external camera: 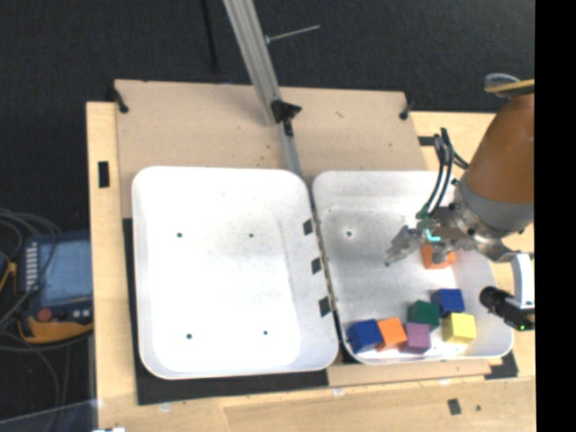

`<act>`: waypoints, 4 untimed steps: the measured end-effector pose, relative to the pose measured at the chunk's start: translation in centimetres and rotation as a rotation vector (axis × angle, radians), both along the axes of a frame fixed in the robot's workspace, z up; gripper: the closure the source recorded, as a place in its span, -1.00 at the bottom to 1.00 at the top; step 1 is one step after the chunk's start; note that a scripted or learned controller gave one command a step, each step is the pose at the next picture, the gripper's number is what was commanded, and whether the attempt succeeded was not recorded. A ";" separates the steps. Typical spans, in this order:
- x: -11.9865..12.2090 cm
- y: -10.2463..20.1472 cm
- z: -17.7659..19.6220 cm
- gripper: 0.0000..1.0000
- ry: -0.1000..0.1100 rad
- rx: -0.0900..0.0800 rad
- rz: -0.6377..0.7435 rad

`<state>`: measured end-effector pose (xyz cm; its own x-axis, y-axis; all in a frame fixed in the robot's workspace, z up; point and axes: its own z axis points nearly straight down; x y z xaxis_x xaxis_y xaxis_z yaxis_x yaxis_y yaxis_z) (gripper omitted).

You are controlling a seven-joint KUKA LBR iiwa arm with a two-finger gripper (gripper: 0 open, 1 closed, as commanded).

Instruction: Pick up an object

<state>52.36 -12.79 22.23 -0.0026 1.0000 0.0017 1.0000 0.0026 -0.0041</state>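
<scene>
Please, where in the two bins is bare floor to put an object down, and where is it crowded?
The left bin is bare across its floor. In the right bin, the part beside the divider is bare. Blocks crowd its near edge, from the blue block to the yellow block. The gripper hangs above.

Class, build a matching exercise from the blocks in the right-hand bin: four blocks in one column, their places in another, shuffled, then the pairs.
Blocks:
1. yellow block
2. purple block
3. green block
4. orange block by the gripper

Places:
A. between two orange and yellow neighbours, front row
B. farthest right
C. apart, behind the cluster
D. directly behind the purple one

Pairs: 1-B, 2-A, 3-D, 4-C
</scene>
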 end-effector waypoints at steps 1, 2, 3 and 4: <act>0.1 0.0 0.2 -1.00 -0.006 -0.001 -0.003; 0.0 -1.2 -5.4 -1.00 0.000 -0.003 -0.005; -1.0 -1.7 -10.3 -1.00 0.001 -0.003 -0.005; -0.9 -1.9 -12.5 -1.00 -0.006 -0.004 -0.006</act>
